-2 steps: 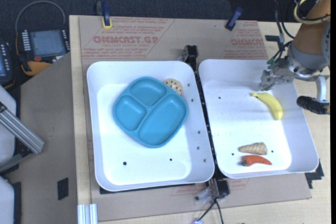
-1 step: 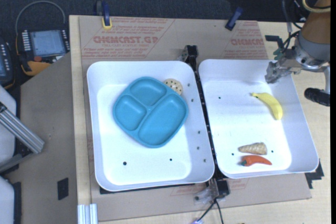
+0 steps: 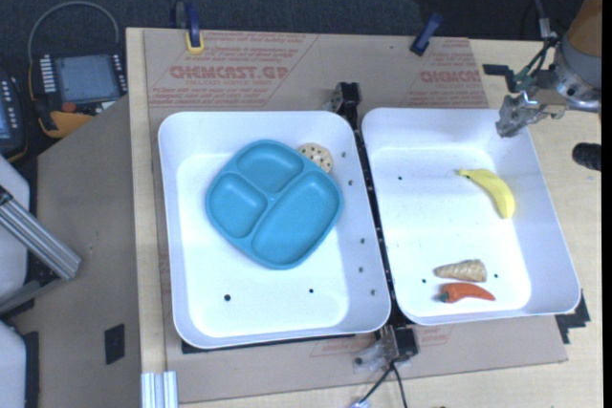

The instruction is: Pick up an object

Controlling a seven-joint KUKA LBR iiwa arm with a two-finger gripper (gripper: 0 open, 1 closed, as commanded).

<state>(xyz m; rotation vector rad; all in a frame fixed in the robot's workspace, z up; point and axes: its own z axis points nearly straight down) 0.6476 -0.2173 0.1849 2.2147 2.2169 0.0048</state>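
Gripper empty at right bin's far corner, finger spread unclear; drop straight onto banana, straddle its width.

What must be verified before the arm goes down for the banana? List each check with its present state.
1. Banana lies free in the right bin, nothing touching it: ok.
2. Gripper sits over the bin's far right corner, not above the banana: not ok.
3. Fingers ready to take it: cannot tell.
4. Nothing carried in the gripper: cannot tell.
5. Neighbours, the beige root piece and the red pepper, lie well apart from the banana: ok.
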